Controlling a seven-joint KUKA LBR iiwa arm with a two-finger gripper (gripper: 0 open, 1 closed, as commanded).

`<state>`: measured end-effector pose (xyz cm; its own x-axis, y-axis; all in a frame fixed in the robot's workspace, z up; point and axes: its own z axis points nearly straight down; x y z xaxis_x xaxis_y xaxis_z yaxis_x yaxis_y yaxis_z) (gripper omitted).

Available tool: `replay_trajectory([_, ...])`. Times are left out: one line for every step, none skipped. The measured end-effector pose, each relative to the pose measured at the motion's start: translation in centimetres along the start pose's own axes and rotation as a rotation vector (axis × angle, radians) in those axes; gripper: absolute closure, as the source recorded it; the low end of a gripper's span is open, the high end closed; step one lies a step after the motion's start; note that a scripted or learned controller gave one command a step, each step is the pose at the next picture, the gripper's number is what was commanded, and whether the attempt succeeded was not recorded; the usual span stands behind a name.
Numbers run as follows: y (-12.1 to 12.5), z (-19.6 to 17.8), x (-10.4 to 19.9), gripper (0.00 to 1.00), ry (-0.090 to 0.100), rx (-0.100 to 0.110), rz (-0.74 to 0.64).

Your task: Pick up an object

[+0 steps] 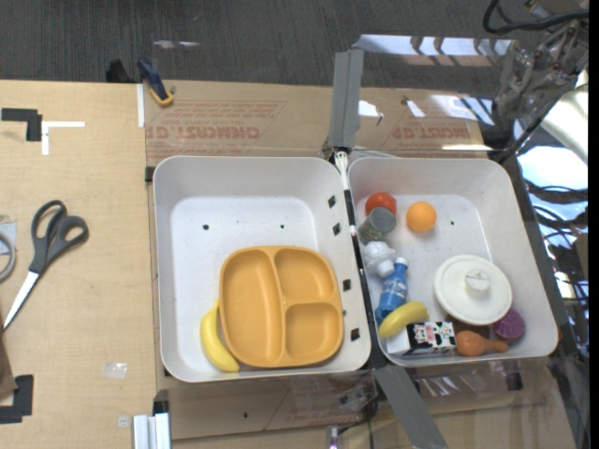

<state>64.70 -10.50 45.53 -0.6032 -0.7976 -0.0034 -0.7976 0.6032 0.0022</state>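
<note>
Orange plastic ball (421, 216) lies in the far part of the right white bin (505, 195), apart from its neighbours. Judged light, rigid, smooth, liable to roll; grasp across its middle. Gripper state: cannot tell.

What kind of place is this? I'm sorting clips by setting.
Likely a robotics lab: two white bins of toy food on a workbench, cables at right, scissors lying nearby.

Bright even overhead light, soft shadows inside both white bins (168, 251), blown-out glare at the upper right (past the cables (524, 64)), focus sharp, slight graininess on the dark floor (281, 17)
</note>
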Motion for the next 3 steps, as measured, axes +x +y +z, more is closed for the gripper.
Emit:
replay_trajectory([0.5,2.9,8.6,1.0,0.001,-0.004,-0.361])
replay_trajectory([0.9,22.8,5.5,1.0,0.001,-0.005,-0.685])
replay_trajectory([2.4,36.5,0.2,1.0,0.001,0.0,-0.514])
